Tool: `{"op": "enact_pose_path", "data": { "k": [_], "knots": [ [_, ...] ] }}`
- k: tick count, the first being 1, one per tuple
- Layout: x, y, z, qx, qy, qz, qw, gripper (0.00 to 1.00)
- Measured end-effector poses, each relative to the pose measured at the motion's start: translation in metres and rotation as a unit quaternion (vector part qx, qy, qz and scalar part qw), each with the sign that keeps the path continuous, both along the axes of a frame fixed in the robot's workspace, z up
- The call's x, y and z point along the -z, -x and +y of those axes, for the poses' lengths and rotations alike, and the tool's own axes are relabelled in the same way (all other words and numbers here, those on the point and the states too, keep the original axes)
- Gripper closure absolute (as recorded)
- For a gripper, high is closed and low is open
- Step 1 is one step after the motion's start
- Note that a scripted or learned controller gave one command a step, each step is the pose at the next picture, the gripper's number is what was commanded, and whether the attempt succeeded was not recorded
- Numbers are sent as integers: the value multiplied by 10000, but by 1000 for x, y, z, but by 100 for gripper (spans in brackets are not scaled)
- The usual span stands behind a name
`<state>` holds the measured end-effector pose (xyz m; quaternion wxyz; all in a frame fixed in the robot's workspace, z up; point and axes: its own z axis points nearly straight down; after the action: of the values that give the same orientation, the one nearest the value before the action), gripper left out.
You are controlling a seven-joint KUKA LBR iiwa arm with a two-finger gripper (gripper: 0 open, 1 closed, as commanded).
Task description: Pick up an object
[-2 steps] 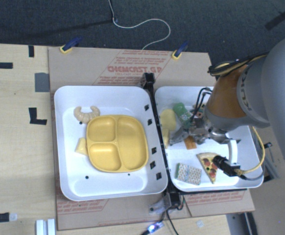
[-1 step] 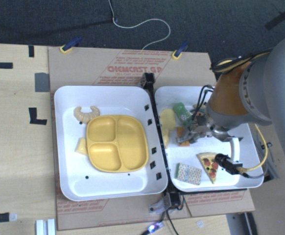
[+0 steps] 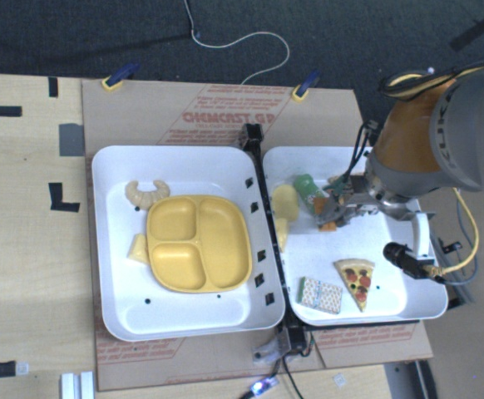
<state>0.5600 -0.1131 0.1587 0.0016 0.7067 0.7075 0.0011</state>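
Note:
My gripper (image 3: 335,199) hangs low over the upper middle of the right bin (image 3: 392,306), under the grey arm with its orange band. Its tip sits among a green piece (image 3: 305,184) and a small orange-brown piece (image 3: 328,223), touching or nearly touching them. A pale yellow pear-like object (image 3: 285,201) lies just left of the gripper by the bin's left wall. Nearer the front lie a pizza slice toy (image 3: 357,279) and a small patterned teal square (image 3: 320,294).
The left bin (image 3: 109,181) holds a yellow divided plate (image 3: 199,243), a tan croissant-like toy (image 3: 145,193) and a yellow wedge (image 3: 137,248). A black divider runs between the bins. Cables hang from the arm at the right, over the right bin's edge.

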Motion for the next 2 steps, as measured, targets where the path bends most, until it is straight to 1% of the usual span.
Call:
{"op": "enact_pose_path", "data": {
  "k": [1, 2],
  "knots": [
    [-62, -4, -2, -2, 1, -1, 10000, 100],
    [-66, -5, -1, -2, -7, 24, 10000, 100]
  ]
}}
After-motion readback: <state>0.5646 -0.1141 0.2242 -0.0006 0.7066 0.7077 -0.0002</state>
